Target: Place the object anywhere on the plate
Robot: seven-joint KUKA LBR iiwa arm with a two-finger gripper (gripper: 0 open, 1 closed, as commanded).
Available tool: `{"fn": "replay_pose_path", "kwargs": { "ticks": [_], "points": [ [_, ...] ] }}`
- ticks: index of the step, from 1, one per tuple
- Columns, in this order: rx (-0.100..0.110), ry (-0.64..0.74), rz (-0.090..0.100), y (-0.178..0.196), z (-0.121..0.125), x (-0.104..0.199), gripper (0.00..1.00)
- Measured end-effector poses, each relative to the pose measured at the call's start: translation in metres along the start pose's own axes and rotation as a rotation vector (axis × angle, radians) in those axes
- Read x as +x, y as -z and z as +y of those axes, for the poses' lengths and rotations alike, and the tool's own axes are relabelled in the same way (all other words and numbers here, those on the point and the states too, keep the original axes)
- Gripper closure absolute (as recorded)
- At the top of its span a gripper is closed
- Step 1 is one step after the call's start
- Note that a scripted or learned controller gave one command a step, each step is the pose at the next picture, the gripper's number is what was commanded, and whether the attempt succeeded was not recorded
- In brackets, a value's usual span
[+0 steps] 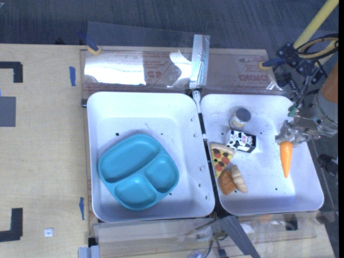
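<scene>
Hanging from the gripper (pixel 288 139) at the right bin's (pixel 269 195) 3 o'clock side, the carrot (pixel 286 156) has its top pinched between nearly closed jaws, its long axis pointing toward 6 o'clock. The blue plate (pixel 137 170) lies toward 9 o'clock in the left bin (pixel 107 109), well apart across 1 divider.

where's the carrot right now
The carrot hangs point-down from the tool over the right side of the right bin, right of the croissant.
</scene>
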State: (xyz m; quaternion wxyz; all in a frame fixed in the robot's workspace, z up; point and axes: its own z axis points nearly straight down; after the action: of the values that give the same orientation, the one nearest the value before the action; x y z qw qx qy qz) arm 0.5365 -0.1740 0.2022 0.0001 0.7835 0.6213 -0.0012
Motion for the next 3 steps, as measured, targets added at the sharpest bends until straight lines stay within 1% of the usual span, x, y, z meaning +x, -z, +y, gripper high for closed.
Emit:
{"fn": "replay_pose_path", "kwargs": {
  "ticks": [1, 2, 3],
  "points": [
    [0.003, 0.418, 0.004, -0.055, 0.026, 0.065, 1.00],
    [-0.005, 0.374, 0.004, -0.016, -0.005, 0.149, 1.00],
    [0.000, 0.511, 0.004, -0.017, -0.041, 0.226, 1.00]
  ]
}}
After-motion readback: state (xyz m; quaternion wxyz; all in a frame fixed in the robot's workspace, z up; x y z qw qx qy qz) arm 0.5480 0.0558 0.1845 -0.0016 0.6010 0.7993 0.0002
